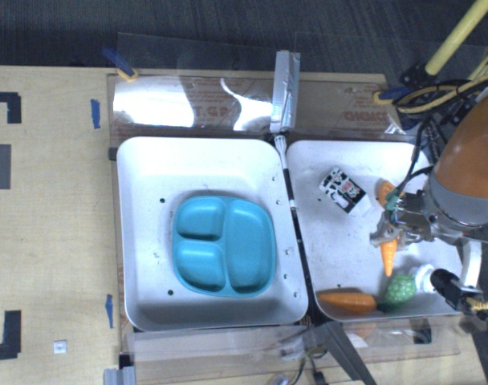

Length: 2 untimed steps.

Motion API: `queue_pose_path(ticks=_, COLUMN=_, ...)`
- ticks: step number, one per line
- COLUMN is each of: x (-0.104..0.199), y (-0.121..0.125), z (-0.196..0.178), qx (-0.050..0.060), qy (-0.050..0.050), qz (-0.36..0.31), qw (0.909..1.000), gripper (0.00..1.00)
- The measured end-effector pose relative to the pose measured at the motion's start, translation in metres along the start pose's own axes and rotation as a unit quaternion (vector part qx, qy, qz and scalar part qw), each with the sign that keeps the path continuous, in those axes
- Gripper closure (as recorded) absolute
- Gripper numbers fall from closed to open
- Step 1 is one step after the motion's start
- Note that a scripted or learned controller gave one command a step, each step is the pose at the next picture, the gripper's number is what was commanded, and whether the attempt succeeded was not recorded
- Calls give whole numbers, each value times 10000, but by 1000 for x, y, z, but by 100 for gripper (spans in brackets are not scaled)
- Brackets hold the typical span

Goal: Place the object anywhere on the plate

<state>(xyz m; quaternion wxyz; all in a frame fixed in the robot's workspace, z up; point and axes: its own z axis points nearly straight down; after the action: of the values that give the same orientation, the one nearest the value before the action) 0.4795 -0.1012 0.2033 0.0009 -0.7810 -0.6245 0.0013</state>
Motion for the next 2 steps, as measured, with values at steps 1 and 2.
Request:
queue_pose_path(ticks=1, x=75, y=-5, z=-41, qx=-16, qy=11, qz=408, qw=9992, gripper=100)
queue_pose_path(ticks=2, x=168, y=4, z=21, qx=26, qy=0, qz=-128, qw=9999, gripper=100)
